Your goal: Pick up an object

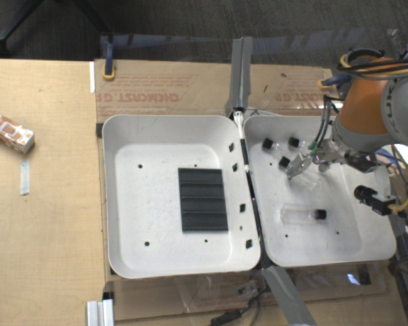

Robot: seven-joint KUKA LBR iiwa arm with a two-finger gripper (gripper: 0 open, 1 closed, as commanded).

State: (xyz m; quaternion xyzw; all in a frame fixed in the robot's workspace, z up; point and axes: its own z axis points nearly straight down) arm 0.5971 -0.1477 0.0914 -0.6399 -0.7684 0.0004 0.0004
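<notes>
Clear plastic vial with black cap point(304, 214): lies at 6 o'clock in the right white bin point(367, 250); judged light, stiff, slippery; grip across the cap.
Black ridged rectangular block point(203, 199): centre of left bin.
End effector point(300, 166): 12 o'clock of vial, well apart; opening cannot be told.

A single fixed camera is mounted above the bench point(41, 250) and looks down at a slant. Its frame takes in both white bins, left bin point(122, 250) and right bin point(374, 246), plus floor beyond the far edge.
</notes>
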